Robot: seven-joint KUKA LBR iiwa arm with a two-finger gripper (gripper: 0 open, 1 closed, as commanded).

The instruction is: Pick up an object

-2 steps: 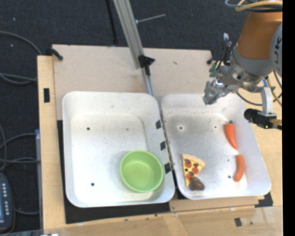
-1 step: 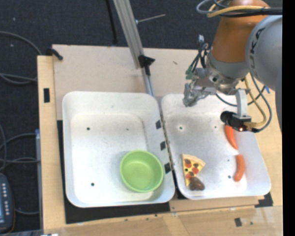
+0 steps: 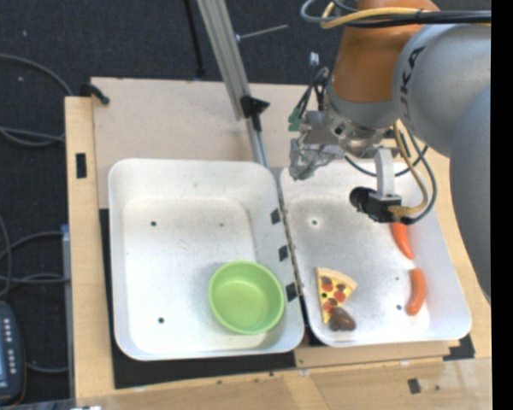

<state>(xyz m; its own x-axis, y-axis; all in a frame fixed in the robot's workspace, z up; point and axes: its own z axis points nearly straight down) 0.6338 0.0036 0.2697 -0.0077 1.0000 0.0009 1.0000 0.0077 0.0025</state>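
- The gripper (image 3: 301, 167) hung over the right bin (image 3: 440, 254) at its far left corner, beside the divide; I could not tell its state.
- A pizza slice (image 3: 333, 290) lay near the bin's near left edge, a carrot (image 3: 403, 239) and sausage (image 3: 416, 291) along the right wall.
- A green bowl (image 3: 245, 296) sat in the left bin (image 3: 154, 229).

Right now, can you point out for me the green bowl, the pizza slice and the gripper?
green bowl (image 3: 246, 296): camera view, on the middle of its inside floor.
pizza slice (image 3: 333, 288): camera view, on its topped yellow face.
gripper (image 3: 301, 167): camera view, at its fingertips above the right bin's far corner.
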